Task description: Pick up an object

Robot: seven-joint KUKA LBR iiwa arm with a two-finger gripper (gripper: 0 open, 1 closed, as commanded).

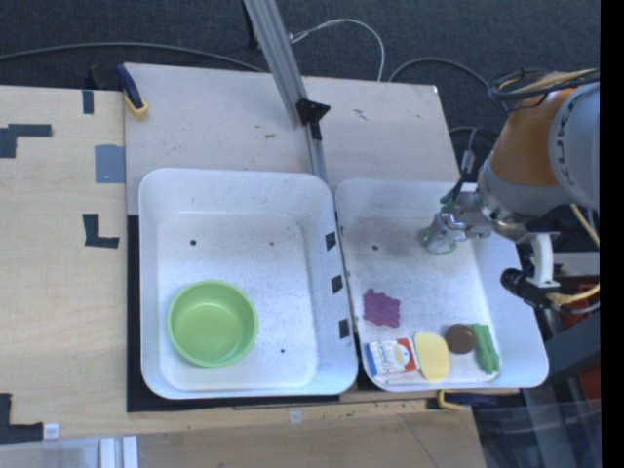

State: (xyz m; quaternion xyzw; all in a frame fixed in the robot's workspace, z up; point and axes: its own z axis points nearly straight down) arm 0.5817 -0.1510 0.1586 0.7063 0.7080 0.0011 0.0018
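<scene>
My gripper (pixel 441 239) hangs low over the upper right part of the right bin (pixel 400 208), with no object under it. Along this bin's near edge lie a small red-and-white packet (pixel 391 357), a yellow piece (pixel 433 355), a brown round piece (pixel 460 338) and a green piece (pixel 485 347). A purple lumpy object (pixel 381 308) rests a little above them, well to the lower left of the gripper. The left bin (pixel 234 203) holds a green bowl (pixel 212 322) at its near left.
A grey metal pole (pixel 283 57) slants down from the top to the gap between the bins. A blue-and-yellow clamp (pixel 131 90) sits at the bench's far left corner. Cables (pixel 351 32) loop behind the bench.
</scene>
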